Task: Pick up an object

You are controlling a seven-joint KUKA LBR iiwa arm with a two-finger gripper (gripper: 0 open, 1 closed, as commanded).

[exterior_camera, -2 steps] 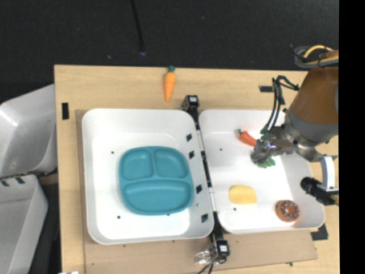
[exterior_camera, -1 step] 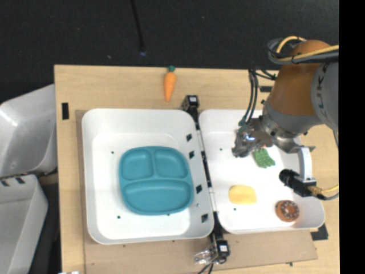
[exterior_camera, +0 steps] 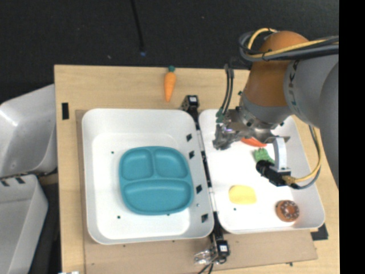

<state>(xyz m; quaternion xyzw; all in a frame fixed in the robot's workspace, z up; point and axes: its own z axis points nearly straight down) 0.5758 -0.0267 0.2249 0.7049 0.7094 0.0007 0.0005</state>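
Doughnut (exterior_camera: 287, 210): we see it in the right bin's (exterior_camera: 308, 221) near corner, beside a yellow block (exterior_camera: 242, 194).
Carrot (exterior_camera: 253, 142): under the end effector (exterior_camera: 224, 140), partly hidden.
End effector: we cannot tell its state.

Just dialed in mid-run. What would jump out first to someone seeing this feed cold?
The teal divided plate stands out most, lying alone in the left bin. Next is the grey arm with its orange band, reaching in from the right, its end effector low over the far end of the right bin. An orange toy carrot lies on the bench beyond the bins, outside both.
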